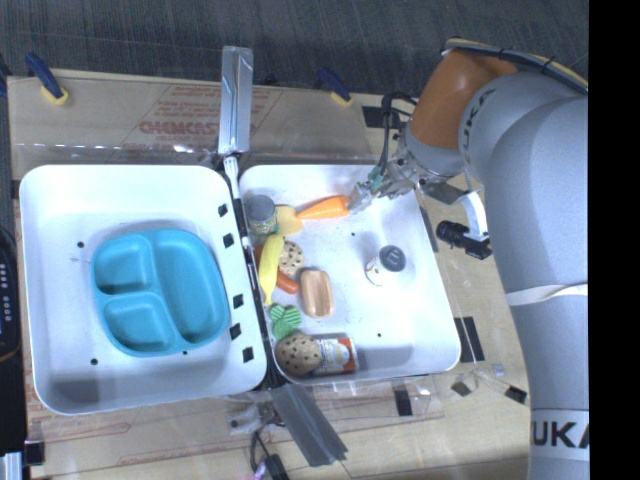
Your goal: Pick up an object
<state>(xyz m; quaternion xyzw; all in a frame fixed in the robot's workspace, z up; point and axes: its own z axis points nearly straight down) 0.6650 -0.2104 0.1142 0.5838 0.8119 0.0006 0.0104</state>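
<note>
The tool (366,194) is touching the carrot (322,208) in the right bin (425,313); its grip I cannot tell.

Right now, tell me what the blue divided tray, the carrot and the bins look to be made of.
Blue divided tray: likely moulded plastic, matte, with rounded compartment edges. Carrot: probably toy plastic, uniformly orange and smooth. Left bin and right bin: seemingly white plastic, slightly glossy, with rounded corners and soft highlights.
</note>
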